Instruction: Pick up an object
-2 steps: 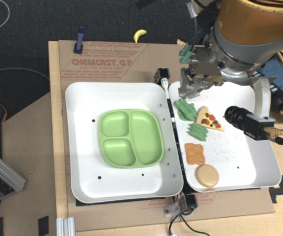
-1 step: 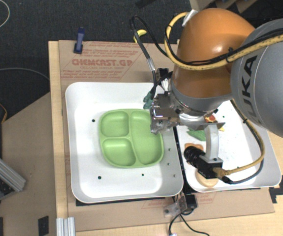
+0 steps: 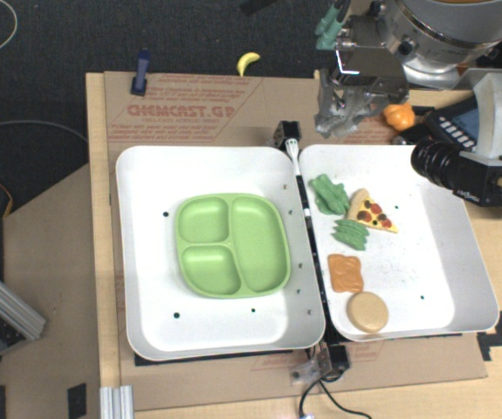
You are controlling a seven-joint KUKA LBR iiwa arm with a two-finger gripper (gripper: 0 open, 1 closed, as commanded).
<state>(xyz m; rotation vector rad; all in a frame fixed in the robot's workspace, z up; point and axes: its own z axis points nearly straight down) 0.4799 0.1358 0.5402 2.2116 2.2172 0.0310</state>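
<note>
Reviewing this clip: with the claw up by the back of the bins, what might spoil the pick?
The toys crowd together: pizza slice touches a green piece, so the claw may nudge both. The orange patty and tan disc lie flat near the bin wall, hard to grip.

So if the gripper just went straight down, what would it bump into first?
Probably the back rim of the right bin or the board behind it. The gripper hangs above that edge; depth is hard to judge.

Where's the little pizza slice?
The pizza slice lies in the right bin, toward its back left, beside two green toy foods and above the orange piece.
</note>
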